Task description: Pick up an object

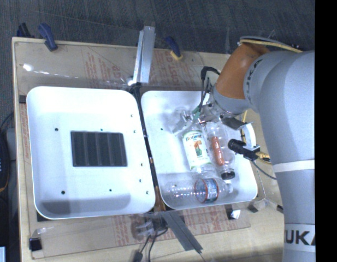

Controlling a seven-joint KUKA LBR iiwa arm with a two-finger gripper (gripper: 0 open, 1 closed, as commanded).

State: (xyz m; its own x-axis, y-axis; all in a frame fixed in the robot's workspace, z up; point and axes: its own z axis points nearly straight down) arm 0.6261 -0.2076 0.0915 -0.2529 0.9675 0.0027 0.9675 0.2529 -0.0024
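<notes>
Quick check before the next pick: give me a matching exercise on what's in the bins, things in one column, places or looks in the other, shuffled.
Things:
1. green-labelled bottle
2. clear bottle with orange contents
3. crushed clear bottle
4. dark ribbed panel

Descriptions:
A. lies along the right bin's near wall
B. middle of the left bin's floor
C. white cap, centre of the right bin
D. black cap, right of the green-labelled one

Pairs: 1-C, 2-D, 3-A, 4-B

End effector (200, 115) fingers obscured by wrist and glare; state indeterminate. Arm (283, 113) cut off at bottom edge. Label text on white-labelled bottle (196, 150) too small to read.
</notes>
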